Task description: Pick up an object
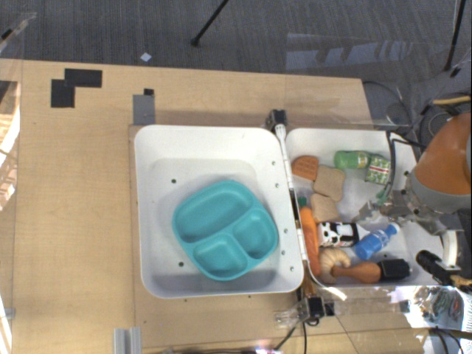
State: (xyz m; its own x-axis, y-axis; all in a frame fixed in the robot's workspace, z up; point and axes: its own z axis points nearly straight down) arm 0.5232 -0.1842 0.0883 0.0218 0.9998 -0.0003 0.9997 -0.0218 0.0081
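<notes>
- Teal plastic, a three-compartment plate (225, 229), lies alone in the left bin (147, 198). The right bin (346, 137) holds the clutter.
- Camera view, right bin: a green bottle (361, 161) with a red-and-white label at the far side, a brown slice of toy bread (304, 167) and a tan one (329, 184), an orange carrot (309, 236) along the divider, a black-and-white cow-patterned piece (341, 233), a blue bottle (375, 242) with a white cap, a brown toy (354, 271) and a black block (394, 268).
- The arm (442, 168) leans in from the right; its gripper (394, 211) sits low, just beside the blue bottle. Whether anything is caught I cannot tell.
- Step, as I judge it: approach. Next comes a centred descent over one piece, probably the blue bottle.
- Label writing is too small to read.
</notes>
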